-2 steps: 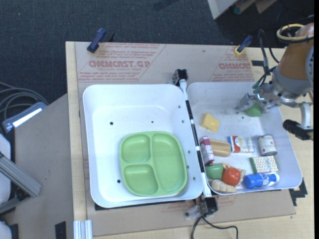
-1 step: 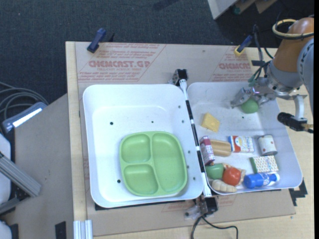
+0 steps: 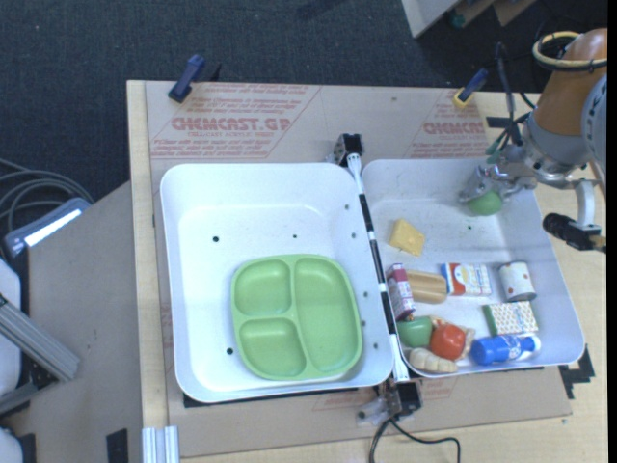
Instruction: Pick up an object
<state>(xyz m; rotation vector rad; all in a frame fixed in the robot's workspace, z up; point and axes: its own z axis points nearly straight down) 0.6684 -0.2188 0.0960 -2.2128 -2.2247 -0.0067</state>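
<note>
Your gripper sits at a small green thing in the right bin. You cannot tell if it grips it. Next, lift slowly.

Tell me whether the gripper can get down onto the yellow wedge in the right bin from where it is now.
Probably yes. The yellow wedge lies alone on bare floor of the right bin, apart from the cluster of items nearer the front. The gripper hangs over the bin's far end by a green object, with nothing standing between.
</note>
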